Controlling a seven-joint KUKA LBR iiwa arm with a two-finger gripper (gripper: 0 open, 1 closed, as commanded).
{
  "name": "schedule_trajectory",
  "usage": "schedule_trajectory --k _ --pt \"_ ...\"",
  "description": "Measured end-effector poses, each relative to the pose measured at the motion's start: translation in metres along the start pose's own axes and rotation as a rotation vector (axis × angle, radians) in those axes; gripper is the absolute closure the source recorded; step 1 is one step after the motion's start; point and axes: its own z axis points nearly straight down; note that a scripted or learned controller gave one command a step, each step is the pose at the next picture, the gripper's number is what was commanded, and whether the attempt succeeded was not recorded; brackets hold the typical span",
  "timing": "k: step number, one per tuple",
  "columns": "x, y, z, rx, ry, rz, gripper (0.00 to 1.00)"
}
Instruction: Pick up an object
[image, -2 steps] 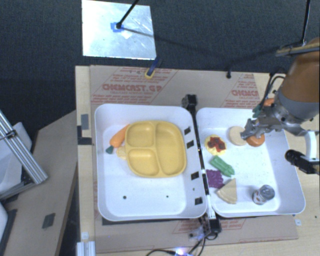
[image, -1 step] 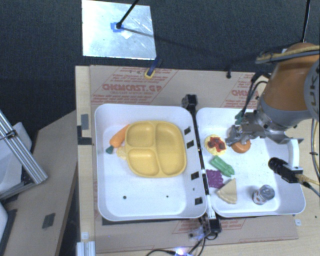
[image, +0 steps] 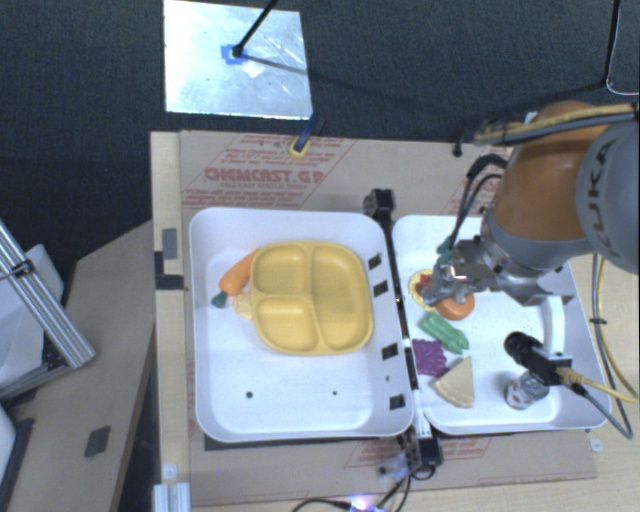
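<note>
My gripper (image: 438, 288) hangs low over the left part of the right bin (image: 490, 228). It sits right above an orange and red round piece (image: 457, 307), which it partly hides. Just below lies a green pod-shaped toy (image: 443, 331). A purple bunch of grapes (image: 429, 356) and a tan wedge (image: 456, 384) lie nearer the front edge. In the left bin (image: 290, 410) a yellow divided plate (image: 305, 297) rests with an orange carrot (image: 236, 274) at its left side.
A black divider with clips (image: 398, 300) runs between the two bins. The grey arm with its orange band (image: 545, 190) reaches in from the right over the right bin's back half. A shiny metal sheet (image: 238, 58) lies beyond the bench.
</note>
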Motion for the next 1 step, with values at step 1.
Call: schedule_trajectory --k 1 --pt "0.0433 -0.0001 0.0060 -0.001 0.000 0.000 1.00"
